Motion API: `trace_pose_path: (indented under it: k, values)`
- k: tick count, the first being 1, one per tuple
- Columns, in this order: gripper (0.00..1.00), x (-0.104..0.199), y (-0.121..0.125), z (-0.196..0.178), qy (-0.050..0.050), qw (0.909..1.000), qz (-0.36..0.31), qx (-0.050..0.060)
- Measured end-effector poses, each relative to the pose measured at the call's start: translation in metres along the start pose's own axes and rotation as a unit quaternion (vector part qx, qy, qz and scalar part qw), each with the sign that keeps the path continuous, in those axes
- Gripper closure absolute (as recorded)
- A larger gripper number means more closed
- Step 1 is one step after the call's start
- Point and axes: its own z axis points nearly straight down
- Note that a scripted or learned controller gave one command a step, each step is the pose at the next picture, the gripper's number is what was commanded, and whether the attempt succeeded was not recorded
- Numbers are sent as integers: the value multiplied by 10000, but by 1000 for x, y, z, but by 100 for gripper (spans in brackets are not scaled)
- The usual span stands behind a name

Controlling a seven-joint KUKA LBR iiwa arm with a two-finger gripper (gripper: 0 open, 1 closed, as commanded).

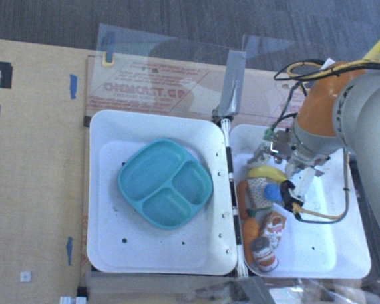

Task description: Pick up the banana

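Faint reddish print on the clear sheet (153, 84) at 12 o'clock, unreadable. Yellow curved banana (267, 173) lies in right white bin (327, 255), upper left, directly under gripper (294, 170); grip state can't tell.

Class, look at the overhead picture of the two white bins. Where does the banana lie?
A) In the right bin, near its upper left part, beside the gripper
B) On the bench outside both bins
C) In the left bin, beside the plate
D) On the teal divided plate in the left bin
A: the banana lies in the right bin, just below the gripper, while the teal plate sits in the left bin.
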Motion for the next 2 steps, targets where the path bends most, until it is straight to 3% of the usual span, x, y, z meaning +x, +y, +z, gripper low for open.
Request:
trace_pose_path:
  k: [1, 2]
  values:
    - [0, -2, -11, 0, 2, 9996, -286, -7]
    - [100, -2, -10, -12, 13, 9996, -267, -32]
